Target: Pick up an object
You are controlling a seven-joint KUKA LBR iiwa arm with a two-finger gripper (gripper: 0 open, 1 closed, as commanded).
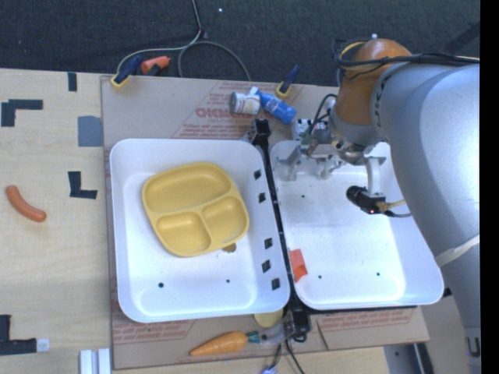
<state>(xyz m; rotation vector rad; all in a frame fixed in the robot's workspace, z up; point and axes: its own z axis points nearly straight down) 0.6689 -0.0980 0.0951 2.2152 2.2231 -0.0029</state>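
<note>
Claw [310, 160] low over far left corner of right bin [343, 287]; state cannot be told from this angle. Yellow divided plate [195, 207] lying flat in left bin [129, 287], well apart from claw. Toy carrot [220, 343] on bench [47, 287] just beyond near bin edges. Sausage [26, 204] far left on bench.

Wooden counter [47, 271] carries cardboard sheet [195, 119]; two white bins [125, 232] on it side by side; sausage [25, 203] at left; carrot [220, 344] near front edge.
</note>
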